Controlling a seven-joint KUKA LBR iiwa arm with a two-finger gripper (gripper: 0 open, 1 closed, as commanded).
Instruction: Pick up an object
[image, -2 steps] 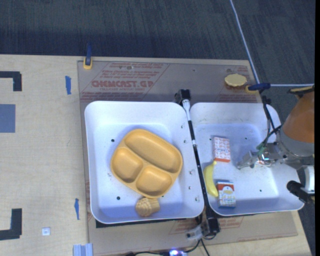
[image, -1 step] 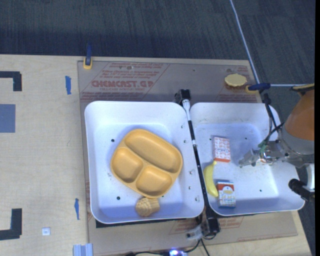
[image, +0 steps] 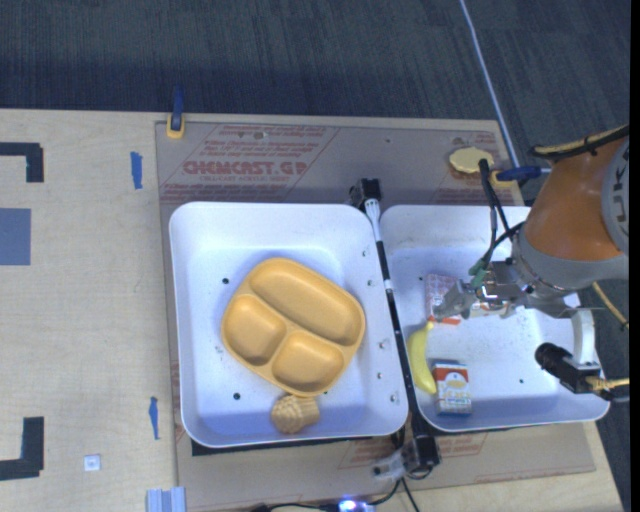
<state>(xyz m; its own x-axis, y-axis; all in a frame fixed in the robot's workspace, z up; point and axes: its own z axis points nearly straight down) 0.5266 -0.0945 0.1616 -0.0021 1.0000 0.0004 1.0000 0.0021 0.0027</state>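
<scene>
Jaws low inside the shallow white right-hand bin (image: 520, 415), at the tip of the grey two-finger gripper (image: 462, 303). Opening hidden among cables and bright metal, so cannot tell how wide, nor whether anything is gripped.

Closest to the jaws: a small pinkish see-through packet (image: 438, 292), touching or just beside them on the side away from the arm, lying flat on the bin floor. Likeliest thing to pick, judged by nearness alone. Long axis apparently front to back along the bin, across the line of the arm's reach, though too blurred to be sure.

Next out, toward the bench's front edge from the jaws: a yellow plastic banana (image: 421, 361), near but apart, lying lengthwise against the bin's wall on the side away from the arm, long axis also front to back. Just beside its lower end, a small white carton with an orange-red top (image: 453, 388), more directly below the jaws in the camera view.

Further off, beyond the black divider clamp (image: 369, 192): the white left-hand bin (image: 190, 300), bearing a large yellow three-compartment plastic dish (image: 292, 325) and, touching its front rim, a small tan ribbed ball-like thing (image: 295, 412). Both well apart from the jaws.

For the coming move: little travel needed for the packet, only a slight shift away from the arm; a thin, flat thing, though, and likely to slip.
</scene>
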